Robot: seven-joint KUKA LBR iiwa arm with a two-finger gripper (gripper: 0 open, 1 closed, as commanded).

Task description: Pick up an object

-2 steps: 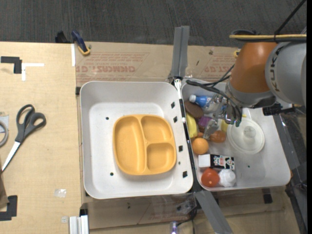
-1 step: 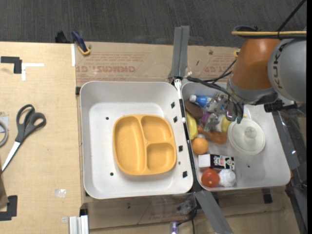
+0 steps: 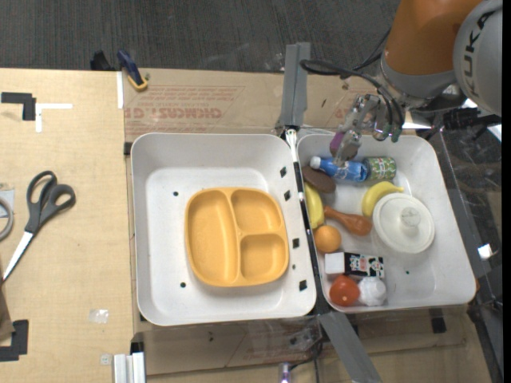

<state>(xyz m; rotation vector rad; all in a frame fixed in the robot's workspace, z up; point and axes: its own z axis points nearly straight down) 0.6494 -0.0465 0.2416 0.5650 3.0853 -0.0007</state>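
The gripper (image 3: 349, 146), its opening impossible to judge, hangs just above the bottle (image 3: 352, 168) lying at the far end of the right bin (image 3: 447, 206), where the round bottle could roll aside under an off-centre pinch.

lab — robot arm (image 3: 435, 22) | wooden bench (image 3: 64, 294) | scissors (image 3: 38, 206)

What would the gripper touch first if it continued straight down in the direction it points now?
Most likely the plastic bottle lying in the right bin: the gripper hangs just above its blue-capped end. Depth is hard to judge from this slanted view, so it might land just beside it.
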